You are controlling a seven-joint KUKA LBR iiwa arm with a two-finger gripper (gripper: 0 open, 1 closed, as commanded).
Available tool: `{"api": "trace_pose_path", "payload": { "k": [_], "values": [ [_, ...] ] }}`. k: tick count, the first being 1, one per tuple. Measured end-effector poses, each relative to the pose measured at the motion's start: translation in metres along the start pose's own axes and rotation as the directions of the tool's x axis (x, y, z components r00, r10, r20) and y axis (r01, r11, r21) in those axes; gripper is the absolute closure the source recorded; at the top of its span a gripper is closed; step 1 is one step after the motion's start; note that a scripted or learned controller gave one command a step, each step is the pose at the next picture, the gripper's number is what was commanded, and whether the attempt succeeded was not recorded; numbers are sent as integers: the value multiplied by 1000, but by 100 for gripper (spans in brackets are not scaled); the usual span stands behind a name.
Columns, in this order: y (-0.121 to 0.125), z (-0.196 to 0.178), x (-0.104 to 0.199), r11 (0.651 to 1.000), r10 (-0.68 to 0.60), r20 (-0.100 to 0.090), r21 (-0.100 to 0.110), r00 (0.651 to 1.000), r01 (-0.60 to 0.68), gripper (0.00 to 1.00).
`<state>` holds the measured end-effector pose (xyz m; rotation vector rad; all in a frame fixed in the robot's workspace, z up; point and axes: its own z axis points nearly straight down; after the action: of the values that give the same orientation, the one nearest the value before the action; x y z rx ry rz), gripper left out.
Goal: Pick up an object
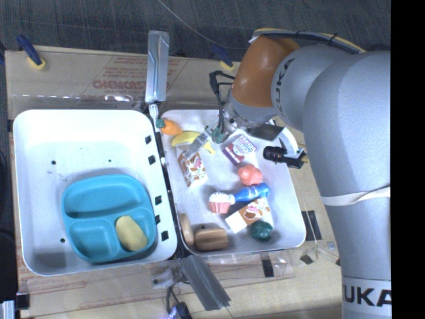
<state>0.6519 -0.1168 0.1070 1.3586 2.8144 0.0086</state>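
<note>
We see two white bins side by side on a cardboard-lined bench. The left bin (33,151) holds a blue divided tray (99,201), and a yellow potato-shaped item (131,233) sits in the tray's lower right compartment.

The right bin (292,208) is crowded. Near its top left corner lies a small orange carrot-like toy (170,127), with a yellow banana (188,138) just beside it. Below the banana is a small printed packet (194,168); its print is too small for us to read. A purple-and-white carton (239,147) lies near the top middle, and its label is also illegible. Below that sits a pink rounded toy (250,174), then a blue bottle (251,193) lying on its side, touching a pink-and-white cupcake (220,202). A white-and-orange box (249,214) lies below the bottle, with a dark green item (261,230) at its lower right. Along the bin's bottom edge rest a brown loaf-like block (210,237) and a tan piece (186,230) beside it.

The grey arm (345,131) reaches in from the right, and the white letters "UKA" read on its lower body. The gripper (218,133) hangs low over the top of the right bin, between the banana and the carton. It appears to be close to both, though we cannot tell its opening or whether it touches anything.

Faint red print on the cardboard (116,78) behind the left bin is unreadable.
</note>
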Motion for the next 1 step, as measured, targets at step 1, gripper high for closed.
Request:
{"api": "trace_pose_path", "payload": {
  "k": [1],
  "values": [
    [3,1,-10,982,189,4,-10,982,-189,0]
  ]
}}
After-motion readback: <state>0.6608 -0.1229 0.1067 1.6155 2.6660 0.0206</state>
